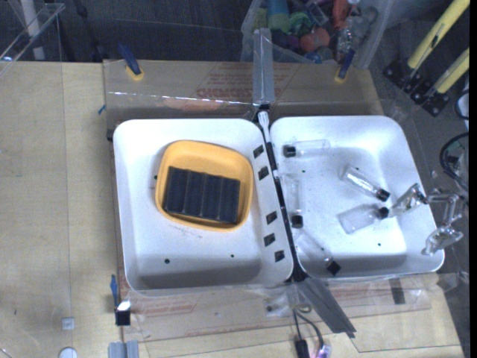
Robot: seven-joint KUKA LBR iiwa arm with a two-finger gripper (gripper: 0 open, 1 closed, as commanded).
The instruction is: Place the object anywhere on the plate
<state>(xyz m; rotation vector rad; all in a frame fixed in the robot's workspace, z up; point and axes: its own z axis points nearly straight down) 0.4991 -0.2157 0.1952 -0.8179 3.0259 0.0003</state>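
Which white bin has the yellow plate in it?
The left bin. The yellow plate lies inside it with a dark ridged block on top; the right bin holds small clear items.

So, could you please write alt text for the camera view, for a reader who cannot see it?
A ridged black rectangular object lies on a yellow plastic plate in the left shallow white bin. The right shallow white bin holds a few clear plastic pieces, and a box of colourful toys stands behind the bench.
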